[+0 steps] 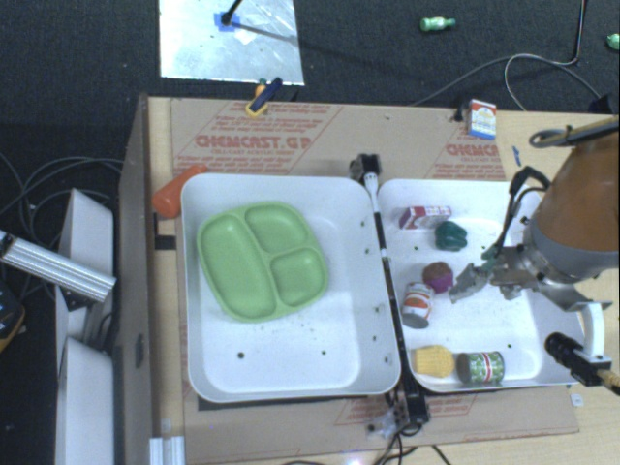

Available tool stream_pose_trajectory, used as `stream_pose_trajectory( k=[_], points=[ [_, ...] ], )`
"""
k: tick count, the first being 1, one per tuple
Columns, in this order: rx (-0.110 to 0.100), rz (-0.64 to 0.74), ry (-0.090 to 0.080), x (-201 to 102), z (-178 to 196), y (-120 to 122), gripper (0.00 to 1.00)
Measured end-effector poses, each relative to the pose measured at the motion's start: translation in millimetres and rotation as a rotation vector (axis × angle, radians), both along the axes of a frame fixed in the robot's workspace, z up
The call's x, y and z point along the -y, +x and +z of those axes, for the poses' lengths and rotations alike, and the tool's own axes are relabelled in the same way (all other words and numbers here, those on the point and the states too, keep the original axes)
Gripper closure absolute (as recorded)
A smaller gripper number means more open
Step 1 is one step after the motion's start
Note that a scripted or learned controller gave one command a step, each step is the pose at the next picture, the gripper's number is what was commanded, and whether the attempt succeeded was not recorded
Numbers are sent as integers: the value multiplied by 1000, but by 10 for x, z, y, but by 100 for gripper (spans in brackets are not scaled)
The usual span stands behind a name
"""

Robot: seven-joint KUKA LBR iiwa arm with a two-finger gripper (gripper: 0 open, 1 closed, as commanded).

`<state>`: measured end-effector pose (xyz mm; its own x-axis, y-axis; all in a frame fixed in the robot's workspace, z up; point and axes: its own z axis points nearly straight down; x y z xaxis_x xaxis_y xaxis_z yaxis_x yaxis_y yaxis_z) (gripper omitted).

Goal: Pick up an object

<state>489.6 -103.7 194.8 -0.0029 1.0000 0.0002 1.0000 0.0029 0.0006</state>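
Your arm [581, 211] comes in from 3 o'clock over the right bin [523, 371]. The gripper [469, 284] sits low over the bin's middle, pointing toward 9 o'clock. You can't tell whether it's open or closed; nothing shows between its tips.

Right bin contents, clock positions taken from the gripper:
- purple ball [439, 276] at 9 o'clock, just beside the tips, touching or not is unclear.
- red-white can [418, 304] at 8 o'clock, near the purple ball, close to the bin's left wall.
- teal object [450, 234] at 11 o'clock, near.
- red-white carton [424, 217] at 11 o'clock, further out, lying flat just beside the teal object.
- yellow object [433, 360] at 7 o'clock, by the bin's near wall.
- green can [481, 366] at 6 o'clock, on its side, just beside the yellow object.

Left bin [223, 371] holds a green tray [262, 260] with three compartments, lying flat and tilted a bit.

Outside the bins you've got an orange object [168, 194] at the left bin's 10 o'clock corner, a small box [481, 120] on the bench at 12 o'clock from the gripper, and a green bottle [437, 24] on the floor beyond.
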Motion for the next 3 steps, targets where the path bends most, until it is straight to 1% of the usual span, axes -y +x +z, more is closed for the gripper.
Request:
stream_pose_trajectory(
  k=[1, 2, 3],
  points=[
    [15, 0, -1, -102, -715, 619, 0],
    [0, 0, 0, -97, -1109, 875, 0],
    [0, -1, 0, -137, -1093, 673, 0]
  ],
)
